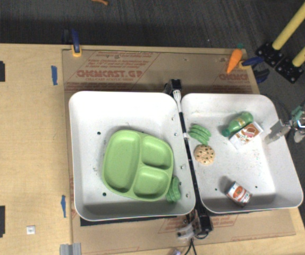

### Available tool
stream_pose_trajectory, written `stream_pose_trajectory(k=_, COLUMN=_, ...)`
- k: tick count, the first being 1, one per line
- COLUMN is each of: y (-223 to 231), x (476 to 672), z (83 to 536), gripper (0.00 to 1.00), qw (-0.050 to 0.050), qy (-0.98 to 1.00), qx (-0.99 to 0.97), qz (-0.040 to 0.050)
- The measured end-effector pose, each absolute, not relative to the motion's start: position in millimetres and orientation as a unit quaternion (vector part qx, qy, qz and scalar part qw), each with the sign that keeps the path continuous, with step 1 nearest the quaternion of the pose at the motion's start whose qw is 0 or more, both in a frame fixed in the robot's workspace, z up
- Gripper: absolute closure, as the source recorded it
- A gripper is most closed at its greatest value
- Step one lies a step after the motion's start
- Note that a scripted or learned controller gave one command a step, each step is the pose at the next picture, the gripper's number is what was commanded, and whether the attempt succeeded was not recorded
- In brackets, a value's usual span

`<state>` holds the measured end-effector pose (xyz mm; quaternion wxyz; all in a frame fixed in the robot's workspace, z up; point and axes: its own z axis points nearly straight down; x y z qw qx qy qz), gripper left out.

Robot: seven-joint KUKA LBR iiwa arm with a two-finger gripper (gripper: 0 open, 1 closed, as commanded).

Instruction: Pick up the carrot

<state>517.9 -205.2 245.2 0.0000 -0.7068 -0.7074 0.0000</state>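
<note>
The carrot (233,61) is small and orange with a green top. It lies on the cardboard behind the right bin (285,169), near that bin's far edge and outside it. My gripper (289,127) shows as grey metal parts at the right bin's right rim, well to the right of and in front of the carrot. Nothing visible is held at it.
The right bin holds a green leafy piece (199,133), a cookie (204,153), a green packet (237,124), a white and red box (247,135) and a small can (239,193). The left bin (89,121) holds a green divided plate (138,164). Yellow poles (296,20) stand at the back right.
</note>
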Motion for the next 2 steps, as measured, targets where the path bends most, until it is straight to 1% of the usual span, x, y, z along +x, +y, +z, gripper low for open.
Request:
stream_pose_trajectory(k=1, y=-194.7, x=513.3, z=150.5, gripper=0.00, qw=0.002, qy=-0.533, qx=-0.846, qz=0.0007)
stream_pose_trajectory(k=2, y=-119.0, x=479.6, z=248.1, gripper=0.00, qw=0.000, qy=-0.580, qx=-0.815, qz=0.0000)
